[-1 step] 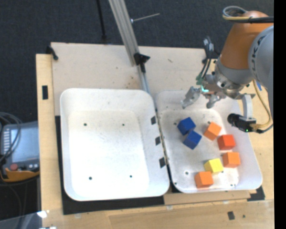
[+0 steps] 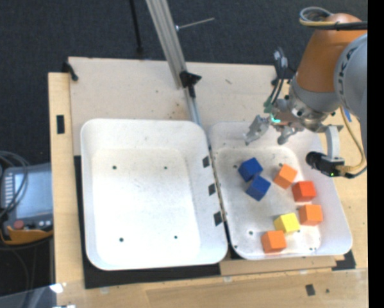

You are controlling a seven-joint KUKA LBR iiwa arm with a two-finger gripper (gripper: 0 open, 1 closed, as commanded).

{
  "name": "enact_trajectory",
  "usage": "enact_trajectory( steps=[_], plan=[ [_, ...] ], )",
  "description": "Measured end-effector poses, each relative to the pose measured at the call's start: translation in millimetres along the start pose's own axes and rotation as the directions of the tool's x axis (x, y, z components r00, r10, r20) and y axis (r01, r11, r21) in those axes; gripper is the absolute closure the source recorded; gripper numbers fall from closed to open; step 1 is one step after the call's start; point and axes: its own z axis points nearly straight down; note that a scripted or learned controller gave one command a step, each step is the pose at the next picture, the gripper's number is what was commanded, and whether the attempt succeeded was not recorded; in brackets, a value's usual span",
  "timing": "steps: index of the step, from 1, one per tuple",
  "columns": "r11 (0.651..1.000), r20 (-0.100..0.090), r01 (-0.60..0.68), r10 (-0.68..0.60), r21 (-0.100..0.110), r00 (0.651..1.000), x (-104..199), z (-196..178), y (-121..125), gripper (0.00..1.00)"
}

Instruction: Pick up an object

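The right bin [image 2: 238, 138] holds several small blocks. Two blue blocks [image 2: 250, 169] [image 2: 258, 188] lie near its middle. Orange blocks [image 2: 285, 176] [image 2: 304, 190] [image 2: 310, 213] [image 2: 274, 240] run down its right side, and a yellow block [image 2: 286, 223] sits among them near the front. My gripper [image 2: 270, 131] hangs over the far edge of this bin, above and behind the blue blocks. Its two fingers are spread apart and nothing is between them.
The left bin [image 2: 147, 191] stands beside the right one, with black clips along the seam between them. A slanted metal rail [image 2: 169, 40] rises from the back of the bench. A grey device with cables [image 2: 22, 201] sits off the bench at the left.
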Motion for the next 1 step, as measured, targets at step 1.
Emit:
enact_trajectory(
  steps=[1],
  plan=[
    [1.000, 0.001, -0.004, 0.004, 0.004, 1.000, -5.0, 43.1, -4.0, 0.00]
  ],
)
